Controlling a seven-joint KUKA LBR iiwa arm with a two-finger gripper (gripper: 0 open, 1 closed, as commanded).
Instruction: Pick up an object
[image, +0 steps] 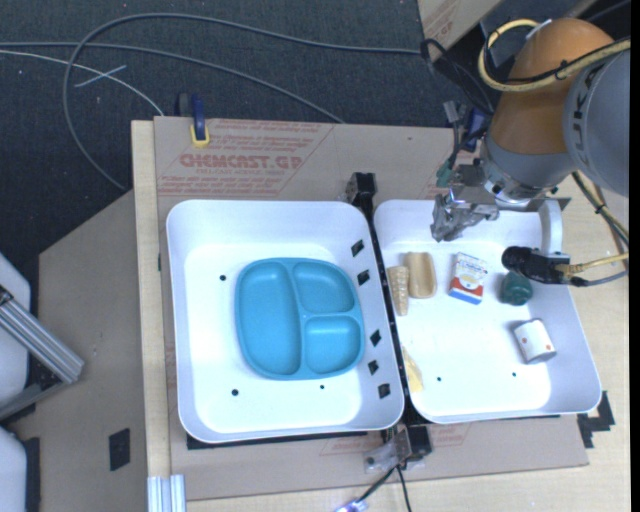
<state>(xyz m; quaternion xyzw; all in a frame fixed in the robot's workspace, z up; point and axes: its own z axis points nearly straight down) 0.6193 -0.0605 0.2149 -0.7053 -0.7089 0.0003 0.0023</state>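
Above right bin (570, 395), jaws seemingly empty

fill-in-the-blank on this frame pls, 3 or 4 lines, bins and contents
1. The blue divided plate lies in the ____ bin.
2. That plate has ____ compartments.
3. The small red, white and blue box lies in the right bin, between the tan objects and the dark ____ object.
4. The gripper hangs over the ____ bin's far edge.

Missing words: left; three; green; right
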